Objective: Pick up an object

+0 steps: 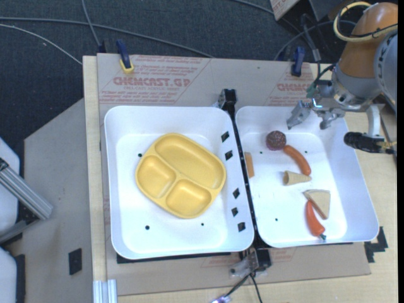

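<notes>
Camera view, cardboard-topped bench (pixel 158 81) on dark carpet (pixel 38 55), two white bins (pixel 126 232), hand (pixel 312 113) open above right bin's far edge.

You had two white bins side by side on the tabletop (pixel 189 74), which was a brown board printed with red lettering. The left bin (pixel 120 188) held a yellow divided plate (pixel 181 174) with three compartments, lying flat near the middle. A row of small black clips (pixel 235 194) ran along the seam where the bins met. Two blue clamps (pixel 124 55) gripped the board's far edge (one toward each corner). Cables (pixel 88 11) trailed across the dark floor (pixel 38 74) beyond.
</notes>
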`<state>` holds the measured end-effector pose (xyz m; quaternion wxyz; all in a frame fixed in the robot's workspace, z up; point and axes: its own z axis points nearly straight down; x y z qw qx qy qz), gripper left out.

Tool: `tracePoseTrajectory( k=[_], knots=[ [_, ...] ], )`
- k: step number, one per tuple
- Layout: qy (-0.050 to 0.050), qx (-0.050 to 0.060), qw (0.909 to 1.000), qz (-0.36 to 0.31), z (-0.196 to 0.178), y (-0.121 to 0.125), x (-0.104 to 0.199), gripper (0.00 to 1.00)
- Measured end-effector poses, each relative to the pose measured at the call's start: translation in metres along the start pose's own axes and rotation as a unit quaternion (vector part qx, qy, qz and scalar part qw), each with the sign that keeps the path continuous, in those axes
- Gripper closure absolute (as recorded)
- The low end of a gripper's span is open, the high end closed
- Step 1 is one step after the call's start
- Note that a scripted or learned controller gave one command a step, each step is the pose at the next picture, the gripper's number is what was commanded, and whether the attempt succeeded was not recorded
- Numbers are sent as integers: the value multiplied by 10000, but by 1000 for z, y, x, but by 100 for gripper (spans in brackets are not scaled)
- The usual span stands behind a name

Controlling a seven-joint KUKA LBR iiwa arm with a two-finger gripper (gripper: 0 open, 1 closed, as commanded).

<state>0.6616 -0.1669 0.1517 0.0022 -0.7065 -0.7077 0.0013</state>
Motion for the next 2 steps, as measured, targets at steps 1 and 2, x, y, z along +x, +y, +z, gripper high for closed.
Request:
tracePoseTrajectory(
  k=[1,2],
  knots=[
    [-46,-133,9999,4,36,3,0,0],
    [-10,-28,10000,-1,67,4,1,0]
  ],
)
